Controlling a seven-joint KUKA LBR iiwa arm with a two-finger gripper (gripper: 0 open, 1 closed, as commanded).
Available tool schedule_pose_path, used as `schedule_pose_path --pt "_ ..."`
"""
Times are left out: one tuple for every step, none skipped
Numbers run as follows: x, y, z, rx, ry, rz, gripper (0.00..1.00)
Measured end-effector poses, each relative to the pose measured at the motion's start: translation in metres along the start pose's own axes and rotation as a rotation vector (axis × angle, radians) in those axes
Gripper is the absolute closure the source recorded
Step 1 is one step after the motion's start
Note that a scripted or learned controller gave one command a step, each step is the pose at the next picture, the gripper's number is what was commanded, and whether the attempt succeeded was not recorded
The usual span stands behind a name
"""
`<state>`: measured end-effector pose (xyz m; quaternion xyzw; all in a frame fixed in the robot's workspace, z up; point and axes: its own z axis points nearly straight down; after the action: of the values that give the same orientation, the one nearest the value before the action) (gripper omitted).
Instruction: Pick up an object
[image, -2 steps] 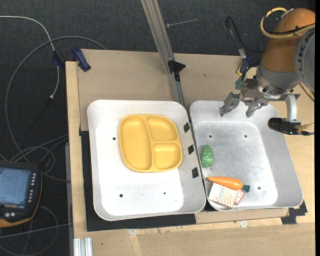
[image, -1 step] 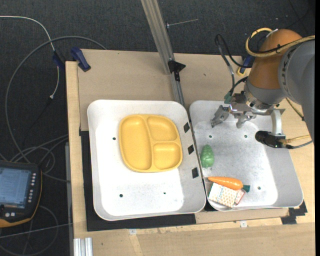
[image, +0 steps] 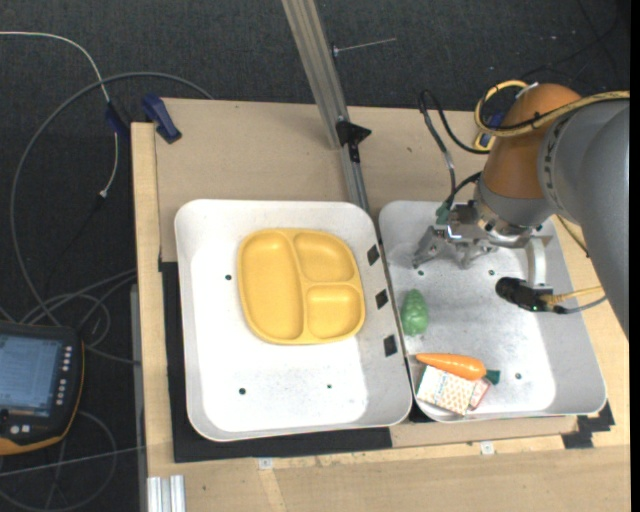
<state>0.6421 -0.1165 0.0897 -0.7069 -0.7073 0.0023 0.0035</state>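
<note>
Two white bins side by side on the counter, arm over the right one

The left bin (image: 205, 330) holds one yellow divided tray (image: 299, 284); the right bin (image: 560, 370) holds one green object (image: 414, 312), one orange carrot (image: 452, 365) and one patterned packet (image: 450, 391), while the gripper (image: 455, 238) hangs near its far edge, fingers spread, gripping nothing

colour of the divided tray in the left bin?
Yellow. The divided tray is plain yellow with three compartments, clear in the camera view.
</note>
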Motion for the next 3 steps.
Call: schedule_pose_path --pt "0.000 0.002 -0.015 -0.008 0.000 0.000 1.00" --pt "0.006 0.004 -0.060 -0.015 -0.002 -0.002 1.00" --pt "-0.002 -0.001 -0.116 -0.016 -0.003 0.001 1.00"
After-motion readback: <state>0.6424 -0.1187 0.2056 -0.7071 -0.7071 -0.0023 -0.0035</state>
